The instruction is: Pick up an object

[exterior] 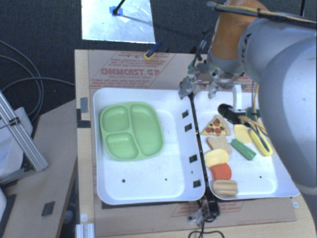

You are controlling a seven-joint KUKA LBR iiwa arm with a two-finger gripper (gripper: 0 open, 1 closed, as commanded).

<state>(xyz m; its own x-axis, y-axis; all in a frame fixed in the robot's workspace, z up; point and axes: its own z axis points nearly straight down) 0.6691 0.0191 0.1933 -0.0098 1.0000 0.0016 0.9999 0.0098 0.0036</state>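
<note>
My gripper [199, 90] hangs above the back end of the divider between the two white bins, open, with nothing between its fingers. The right bin [270, 182] holds toy food below it. There is a pizza slice [217, 127], a tan bread piece [219, 143], a yellow piece [216, 157], a red piece [221, 171] and a hot dog bun [225, 187]. Further right lie a green piece [243, 149], a pale yellow block [242, 133] and a yellow banana [260, 140]. The pizza slice is the closest to the gripper, a little in front of it and to its right.
The left bin [148, 182] holds a green divided plate [132, 131]. The big grey arm covers the right bin's far right side. A cardboard sheet [130, 69] lies under both bins, and a shiny square plate [117, 14] sits beyond it.
</note>
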